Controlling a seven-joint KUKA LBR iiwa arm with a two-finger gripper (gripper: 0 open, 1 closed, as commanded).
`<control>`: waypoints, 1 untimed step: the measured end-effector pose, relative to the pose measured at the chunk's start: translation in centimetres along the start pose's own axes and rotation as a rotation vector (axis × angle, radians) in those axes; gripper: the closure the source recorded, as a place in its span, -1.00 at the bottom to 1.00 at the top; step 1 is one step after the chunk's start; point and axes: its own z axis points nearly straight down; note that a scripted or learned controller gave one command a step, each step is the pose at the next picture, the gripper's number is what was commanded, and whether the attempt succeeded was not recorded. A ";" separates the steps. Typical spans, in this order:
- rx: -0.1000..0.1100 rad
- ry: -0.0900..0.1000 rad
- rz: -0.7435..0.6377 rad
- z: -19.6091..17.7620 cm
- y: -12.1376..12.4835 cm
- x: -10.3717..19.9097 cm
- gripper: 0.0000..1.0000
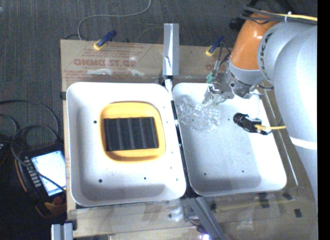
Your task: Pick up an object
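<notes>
Floor: grey carpet [31, 6] with loose cables. A handheld screen unit [44, 171] lies at lower left. The bench top is a brown board [118, 61] bearing faded red print, not reliably legible.

The left bin [85, 182] holds a yellow tray [133, 154] with a black ribbed centre, lying flat.

The right bin [242, 172] holds a clear crumpled plastic item [198, 114] in its upper left corner. The gripper [215, 93] sits at that item's upper right edge, touching or just above it. Whether the gripper is open or closed, or has hold of anything, cannot be told.
</notes>
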 end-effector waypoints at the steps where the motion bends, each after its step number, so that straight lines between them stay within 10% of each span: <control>1: 0.001 0.001 -0.001 0.0 0.0 0.1 -1.00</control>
